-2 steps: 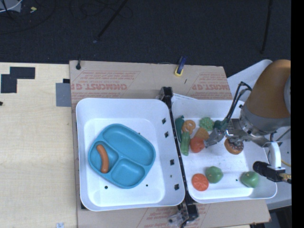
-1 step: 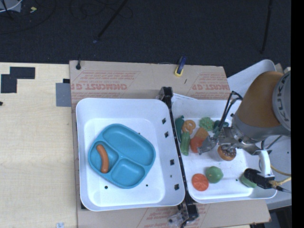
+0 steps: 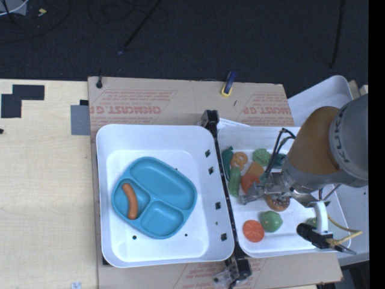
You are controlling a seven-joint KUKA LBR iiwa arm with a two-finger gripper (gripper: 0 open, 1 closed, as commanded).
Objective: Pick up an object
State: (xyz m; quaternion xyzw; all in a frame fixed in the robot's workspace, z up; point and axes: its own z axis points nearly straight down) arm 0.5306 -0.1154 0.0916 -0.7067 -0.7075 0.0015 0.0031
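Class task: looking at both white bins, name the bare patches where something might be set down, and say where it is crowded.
The left bin has bare floor around the blue tray, widest along its upper edge and lower right corner. The tray's two compartments beside the sausage are bare too. The right bin is crowded: toy food clusters under the tool, with a red tomato and green fruit below.

Left white bin [image 3: 108,161]: blue divided plate [image 3: 165,188] inside, orange sausage [image 3: 129,200] lying in plate's left compartment. Cardboard sheet [image 3: 150,101] under both bins, red print on it. Blue-yellow clamp [image 3: 228,84] at cardboard's far edge. Light wooden bench [image 3: 42,191] at left.
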